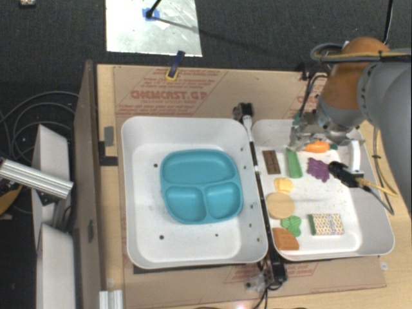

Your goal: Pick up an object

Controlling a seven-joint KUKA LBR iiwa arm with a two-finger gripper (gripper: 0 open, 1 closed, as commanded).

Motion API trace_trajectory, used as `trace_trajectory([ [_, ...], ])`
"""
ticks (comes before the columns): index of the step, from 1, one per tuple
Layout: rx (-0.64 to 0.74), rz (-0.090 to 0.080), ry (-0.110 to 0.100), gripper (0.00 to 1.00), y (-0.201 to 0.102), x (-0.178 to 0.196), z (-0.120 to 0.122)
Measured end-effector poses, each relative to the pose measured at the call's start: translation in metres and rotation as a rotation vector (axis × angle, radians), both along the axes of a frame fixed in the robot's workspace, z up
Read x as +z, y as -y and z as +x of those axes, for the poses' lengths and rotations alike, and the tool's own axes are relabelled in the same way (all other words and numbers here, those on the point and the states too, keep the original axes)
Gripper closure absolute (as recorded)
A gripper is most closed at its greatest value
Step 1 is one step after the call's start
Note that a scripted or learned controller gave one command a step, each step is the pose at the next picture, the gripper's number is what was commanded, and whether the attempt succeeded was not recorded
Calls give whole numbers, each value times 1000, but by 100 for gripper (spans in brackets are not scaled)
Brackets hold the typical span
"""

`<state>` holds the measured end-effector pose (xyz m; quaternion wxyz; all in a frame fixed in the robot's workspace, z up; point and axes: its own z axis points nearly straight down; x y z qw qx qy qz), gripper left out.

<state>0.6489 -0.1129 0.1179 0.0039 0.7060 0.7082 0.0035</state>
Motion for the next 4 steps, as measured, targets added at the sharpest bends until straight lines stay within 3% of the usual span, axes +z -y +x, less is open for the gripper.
trace_trajectory([
  [1,0,0,0,0,0,0,0],
  [2,1,1,-8,0,-7,-31,6],
  [3,3,3,4,100,-8,-16,9],
  [4,-5,-3,-4,100,77,21,21],
])
